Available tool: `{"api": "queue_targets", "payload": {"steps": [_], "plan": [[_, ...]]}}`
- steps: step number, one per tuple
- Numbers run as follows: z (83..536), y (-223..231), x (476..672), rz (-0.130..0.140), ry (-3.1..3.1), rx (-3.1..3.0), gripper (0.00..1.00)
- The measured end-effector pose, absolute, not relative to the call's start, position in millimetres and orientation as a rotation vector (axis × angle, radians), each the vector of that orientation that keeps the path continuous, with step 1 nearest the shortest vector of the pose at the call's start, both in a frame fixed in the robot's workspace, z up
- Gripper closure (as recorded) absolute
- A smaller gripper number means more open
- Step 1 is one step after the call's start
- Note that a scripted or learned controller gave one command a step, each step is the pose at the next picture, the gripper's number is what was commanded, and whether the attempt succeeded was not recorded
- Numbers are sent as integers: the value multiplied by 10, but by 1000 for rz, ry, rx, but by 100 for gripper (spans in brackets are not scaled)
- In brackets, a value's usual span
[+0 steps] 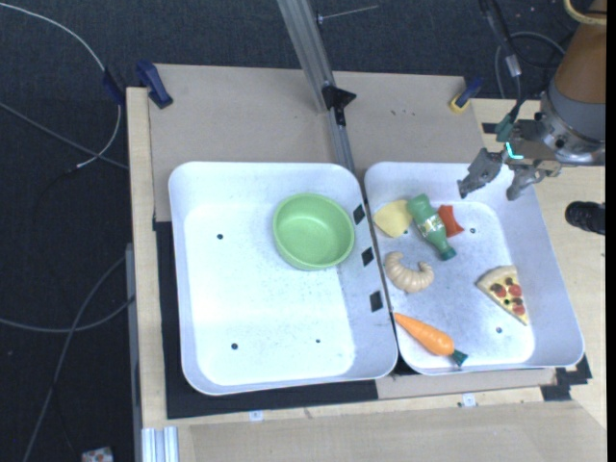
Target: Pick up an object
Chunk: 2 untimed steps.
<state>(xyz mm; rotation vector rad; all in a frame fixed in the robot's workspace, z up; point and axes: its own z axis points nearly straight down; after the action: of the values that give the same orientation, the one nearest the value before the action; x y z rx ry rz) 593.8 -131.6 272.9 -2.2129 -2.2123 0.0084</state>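
Two-finger grey gripper (500,177) spread wide, holding nothing, hanging over right white bin (553,287), near green plastic bottle (429,225).

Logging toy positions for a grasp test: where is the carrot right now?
The carrot lies in the right bin, near its front edge, below the croissant and left of the pizza slice.

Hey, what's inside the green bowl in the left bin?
The green bowl shows only its own bare green inside; nothing lies in it. The patch of left bin floor beneath it is covered.
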Motion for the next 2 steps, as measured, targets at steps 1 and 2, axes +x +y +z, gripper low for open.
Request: {"api": "queue_targets", "payload": {"steps": [1,2], "plan": [[2762,-1317,5948,2,-2216,-2216,0],[2206,-1207,5955,11,-2213,-2209,0]]}}
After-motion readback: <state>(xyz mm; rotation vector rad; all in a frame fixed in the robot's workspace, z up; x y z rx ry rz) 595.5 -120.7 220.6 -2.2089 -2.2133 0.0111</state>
